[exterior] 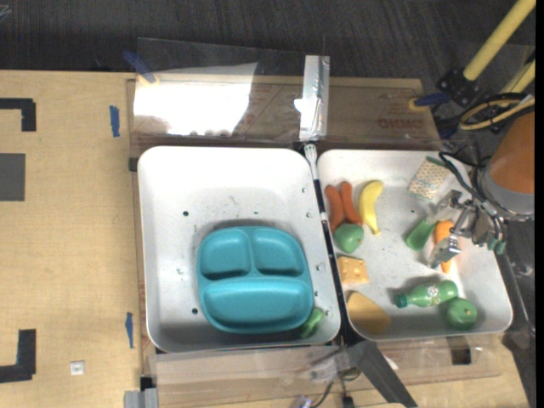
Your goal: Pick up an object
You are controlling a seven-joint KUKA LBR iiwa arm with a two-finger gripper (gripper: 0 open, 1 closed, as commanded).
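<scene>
— Pincer (448,246) first: where is it, and what is it doing?

— Low over the right bin (501,313), near that bin's right wall, with the grey arm (512,172) and its orange band above it. Its metal tips sit right at an orange piece (443,230), but whether they are clenched on it or released cannot be told from here.

— What lies closest to it?

— A green pepper-like piece (418,234) just to its left, touching or nearly touching the orange one. Below it, a green bottle (427,295) lies on its side, and a green apple (461,313) sits beside the bottle's base.

— And farther off?

— Above and slightly left, a pale speckled block (429,178). Well to the left: a yellow banana (371,204), two orange-red sausages (340,203), a round green fruit (348,238), a cheese-like cracker (353,270) and a tan slice (367,310).

— The other bin?

— The left bin (170,185), far to the left of the pincer, holds a teal divided tray (253,277) with something small and green (313,319) at its lower right corner. Both bins rest on the wooden surface (68,228).
</scene>
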